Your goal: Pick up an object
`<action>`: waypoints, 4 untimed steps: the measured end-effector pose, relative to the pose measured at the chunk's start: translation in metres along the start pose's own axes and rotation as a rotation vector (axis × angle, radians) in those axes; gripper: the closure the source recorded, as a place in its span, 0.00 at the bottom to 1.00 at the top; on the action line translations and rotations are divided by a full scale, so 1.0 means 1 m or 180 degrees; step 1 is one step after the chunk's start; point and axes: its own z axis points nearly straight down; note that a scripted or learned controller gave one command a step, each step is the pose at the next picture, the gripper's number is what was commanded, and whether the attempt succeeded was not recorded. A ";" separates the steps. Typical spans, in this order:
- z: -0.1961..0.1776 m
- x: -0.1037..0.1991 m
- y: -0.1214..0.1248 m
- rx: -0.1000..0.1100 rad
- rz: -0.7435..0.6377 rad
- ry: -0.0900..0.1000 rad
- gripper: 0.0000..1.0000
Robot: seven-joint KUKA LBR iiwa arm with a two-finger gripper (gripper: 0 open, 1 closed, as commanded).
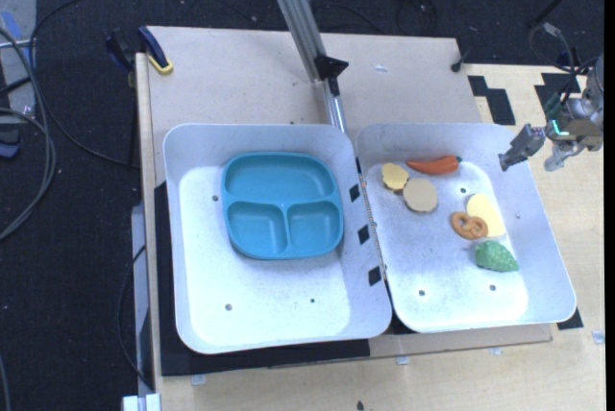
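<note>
Bench (240,78): a pale wooden top on a dark floor; two shallow white bins lie on it side by side, touching along their inner edges.
Left bin (192,303): it holds one blue plate (283,205) with three compartments, lying in the far half of the bin; nothing is in the compartments.
Right bin (538,294): it holds the small things, all gathered in its far and middle part; the near part of its floor is bare.
Red pepper (434,164): an orange-red long piece, lying across, the farthest of the group; near the far wall of the right bin.
Yellow piece (394,176): small and rounded, just left of the pepper and a little nearer.
Tan round piece (420,197): a flat disc, touching or almost touching the yellow piece on its near right side.
Pretzel (469,226): brown-orange, twisted; it lies against a pale yellow lump (484,210) on the right side of the bin; which one is on top I cannot tell.
Green piece (497,256): rough and leafy, just near of the pretzel, the nearest of the group.
Tool (540,154): at the far right edge of the right bin, above its rim; the two fingers stand apart, open; nothing is between them; it is well apart from all the pieces.
Arm (584,111): it comes in from the right; little of it is visible.
</note>
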 end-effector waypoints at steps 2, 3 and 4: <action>0.042 0.003 0.002 0.0007 0.0002 0.0002 0.00; 0.085 0.006 0.002 0.0005 0.0003 0.0001 0.00; 0.143 0.016 0.003 0.0008 -0.0004 0.0004 0.00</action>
